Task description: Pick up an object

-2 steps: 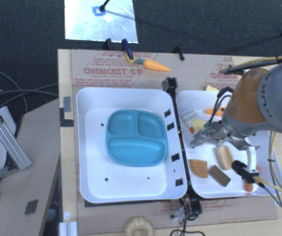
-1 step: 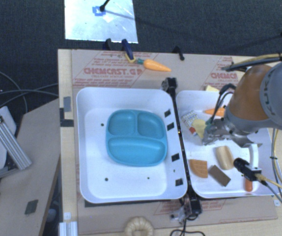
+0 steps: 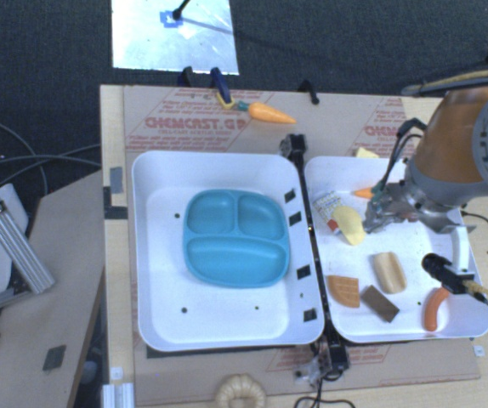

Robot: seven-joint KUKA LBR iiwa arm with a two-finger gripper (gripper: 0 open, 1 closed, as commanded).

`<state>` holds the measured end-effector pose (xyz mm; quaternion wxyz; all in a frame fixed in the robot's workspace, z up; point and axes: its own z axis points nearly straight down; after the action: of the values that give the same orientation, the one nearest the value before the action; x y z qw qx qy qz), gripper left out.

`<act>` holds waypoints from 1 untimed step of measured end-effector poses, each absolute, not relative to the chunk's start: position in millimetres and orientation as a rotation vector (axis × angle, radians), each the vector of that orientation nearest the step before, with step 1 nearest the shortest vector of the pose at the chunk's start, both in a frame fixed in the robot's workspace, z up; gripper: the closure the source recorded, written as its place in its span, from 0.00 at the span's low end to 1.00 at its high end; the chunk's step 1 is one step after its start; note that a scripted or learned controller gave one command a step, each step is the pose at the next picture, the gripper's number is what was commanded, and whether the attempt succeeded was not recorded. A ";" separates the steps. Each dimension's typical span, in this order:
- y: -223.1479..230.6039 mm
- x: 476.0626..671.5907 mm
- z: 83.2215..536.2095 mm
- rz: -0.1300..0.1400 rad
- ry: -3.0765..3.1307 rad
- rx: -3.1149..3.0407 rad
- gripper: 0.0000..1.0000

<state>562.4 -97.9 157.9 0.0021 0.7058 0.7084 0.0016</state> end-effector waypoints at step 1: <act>-100.0 561.9 222.2 0.008 2.221 2.212 1.00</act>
<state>561.9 -100.0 222.2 0.0033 0.7057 0.7085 0.0025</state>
